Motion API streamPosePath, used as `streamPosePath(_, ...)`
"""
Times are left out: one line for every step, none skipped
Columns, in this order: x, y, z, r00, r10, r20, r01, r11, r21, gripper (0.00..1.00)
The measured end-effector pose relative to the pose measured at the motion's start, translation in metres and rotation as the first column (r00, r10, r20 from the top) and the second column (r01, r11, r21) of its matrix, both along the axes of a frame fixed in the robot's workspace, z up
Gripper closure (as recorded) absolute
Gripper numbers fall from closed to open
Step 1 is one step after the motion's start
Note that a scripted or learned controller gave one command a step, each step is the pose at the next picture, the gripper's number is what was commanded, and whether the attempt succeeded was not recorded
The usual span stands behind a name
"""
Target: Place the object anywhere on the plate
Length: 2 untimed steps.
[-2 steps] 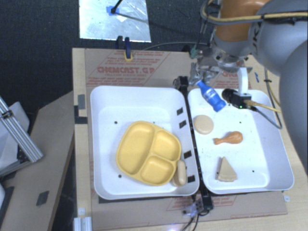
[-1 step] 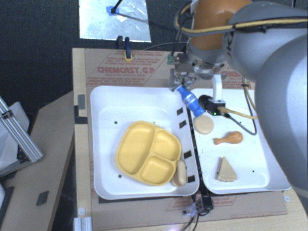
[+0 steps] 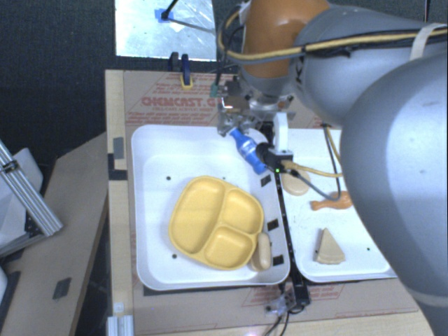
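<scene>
A bench [image 3: 119, 187] covered in tan cardboard printed with red lettering carries two shallow white plastic bins set side by side, the left bin [image 3: 150, 187] and the right bin [image 3: 364, 257], their inner rims touching along a dark seam studded with black clips. Behind the bench, at twelve o'clock, hangs dark cloth with a shiny silver sheet [image 3: 164, 19] fixed to it, a bit of blue tape on its face; a blue and yellow clamp [image 3: 183, 70] grips the far edge of the cardboard. At nine o'clock, off the bench, a length of grey aluminium rail [image 3: 28, 194] lies at a slant. In the left bin sits a yellow plastic plate with three compartments [image 3: 217, 222], and a small beige rounded object [image 3: 262, 251] lies just beside the plate's five o'clock edge, touching it. The right bin holds a tan wedge-shaped piece [image 3: 327, 248] near its front, a small orange-brown spoon-like piece [image 3: 334, 203] and a pale tan rounded piece [image 3: 297, 183] close to the seam. The grey arm with its orange band reaches in from three o'clock, and its gripper [image 3: 246, 140] hangs over the far part of the left bin, at twelve o'clock of the plate; a small blue bottle-shaped object [image 3: 248, 152] slants down from it, though whether the jaws are closed on it I cannot tell.
</scene>
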<state>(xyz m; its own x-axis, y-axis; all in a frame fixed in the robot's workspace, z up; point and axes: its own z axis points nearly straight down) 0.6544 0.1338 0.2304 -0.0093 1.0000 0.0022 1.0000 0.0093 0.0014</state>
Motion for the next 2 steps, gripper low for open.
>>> streamPosePath(-0.006, 0.001, -0.015, 1.0, -0.005, -0.001, 0.005, 1.0, -0.002, 1.0)
streamPosePath(0.005, -0.009, -0.005, 1.0, -0.008, 0.001, 0.008, 1.0, -0.002, 1.0)
